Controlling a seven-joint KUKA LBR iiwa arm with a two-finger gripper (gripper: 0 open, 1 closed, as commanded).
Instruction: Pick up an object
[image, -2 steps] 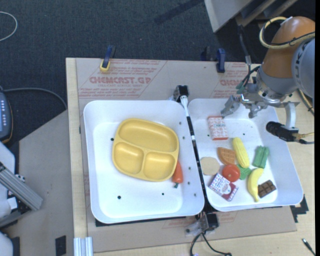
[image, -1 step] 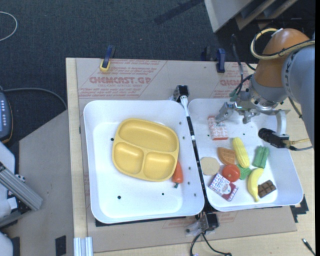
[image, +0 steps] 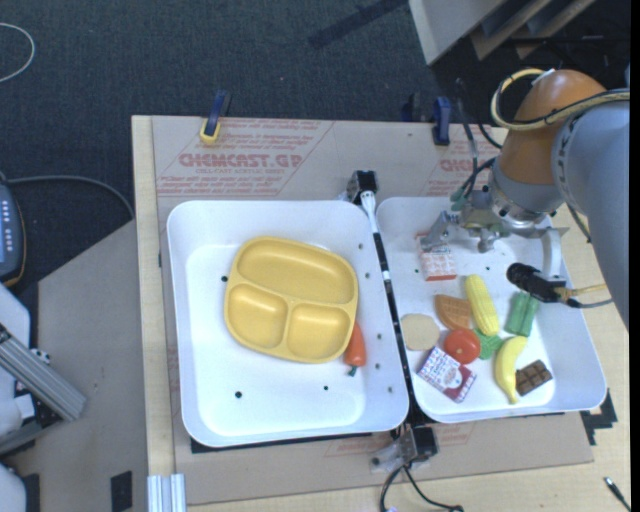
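The arm (image: 560, 140) hangs over the right bin (image: 590, 385) far edge, above a small packet (image: 438, 263). Jaw state: cannot tell. Toy food clusters toward the near edge, leaving approach room. Left bin (image: 190, 390) holds a yellow tray (image: 290, 298).

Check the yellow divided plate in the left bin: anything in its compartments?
Empty. All three compartments of the yellow divided plastic plate show bare yellow; the small orange carrot lies outside, against its right rim.

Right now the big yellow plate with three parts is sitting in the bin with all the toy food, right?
Not quite. In the camera view, the yellow plate sits in the left bin. The corn, banana and most other toy food lie in the right bin.
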